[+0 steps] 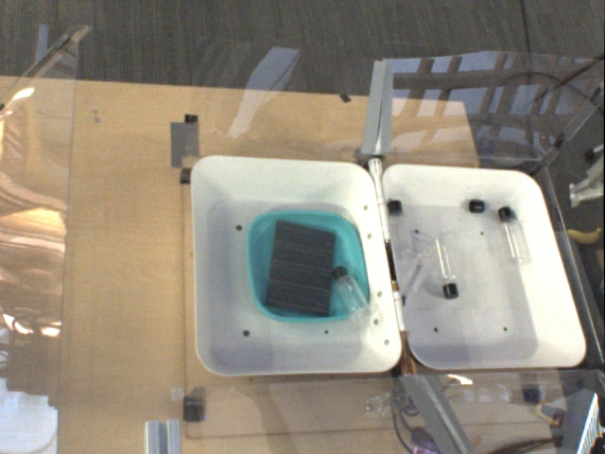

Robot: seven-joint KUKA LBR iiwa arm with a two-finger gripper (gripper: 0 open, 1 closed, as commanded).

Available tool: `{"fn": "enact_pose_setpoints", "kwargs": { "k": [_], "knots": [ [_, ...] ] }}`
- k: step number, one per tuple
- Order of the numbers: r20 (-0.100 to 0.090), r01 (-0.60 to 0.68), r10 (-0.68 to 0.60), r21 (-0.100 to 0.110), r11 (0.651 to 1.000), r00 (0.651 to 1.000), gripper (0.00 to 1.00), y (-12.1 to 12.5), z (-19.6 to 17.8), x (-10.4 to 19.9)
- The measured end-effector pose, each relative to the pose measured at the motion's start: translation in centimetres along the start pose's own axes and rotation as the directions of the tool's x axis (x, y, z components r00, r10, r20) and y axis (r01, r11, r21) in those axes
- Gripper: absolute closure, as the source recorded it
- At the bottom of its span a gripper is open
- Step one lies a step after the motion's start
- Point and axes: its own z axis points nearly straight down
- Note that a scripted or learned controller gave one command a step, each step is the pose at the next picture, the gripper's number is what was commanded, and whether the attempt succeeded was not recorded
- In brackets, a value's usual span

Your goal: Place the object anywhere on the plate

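Dark ribbed block (302,269) lies flat on teal plate (261,253) in left bin (217,253). Clear vial (348,289) w/ black cap rests at block's lower-right corner, on plate edge. Can't tell claw's state.

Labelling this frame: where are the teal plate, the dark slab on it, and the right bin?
teal plate (257,253), camera view, bare left rim.
dark slab (301,268), camera view, middle of its top.
right bin (492,334), camera view, bare floor.
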Motion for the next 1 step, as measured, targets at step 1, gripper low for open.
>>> {"fn": "enact_pose_setpoints", "kwargs": {
  "k": [1],
  "knots": [
    [0.000, -0.079, 0.079, 0.000, 0.997, 0.997, 0.00, 0.42, 0.01, -2.28]
  ]
}}
